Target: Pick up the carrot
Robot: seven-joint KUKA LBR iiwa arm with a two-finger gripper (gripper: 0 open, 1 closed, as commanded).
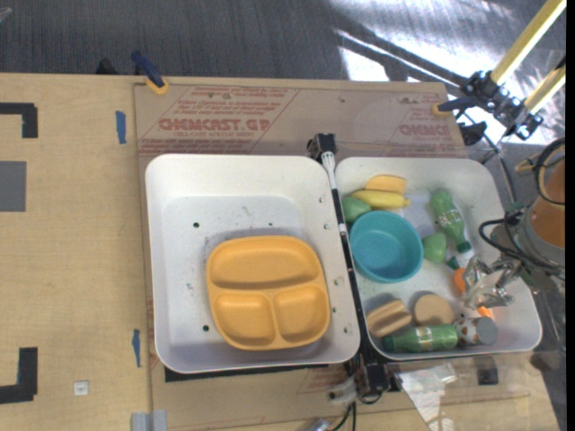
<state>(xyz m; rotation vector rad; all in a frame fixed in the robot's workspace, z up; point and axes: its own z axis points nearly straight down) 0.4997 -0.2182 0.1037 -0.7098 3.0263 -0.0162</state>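
The carrot [460,280] lies near the right wall of the right bin [519,241]. It shows as an orange piece left of the gripper and a second orange bit just below it. My gripper [486,289] is low in the bin directly over the carrot and covers its middle. The arm [550,218], grey with an orange band, comes in over the bin's right rim. I cannot make out whether the carrot is gripped.
The right bin also holds a teal bowl [386,247], yellow bananas [384,192], an upright green bottle [446,214], a lying green bottle [424,337] and two bread pieces [434,310]. A yellow divided plate [268,290] sits in the left bin [171,241].
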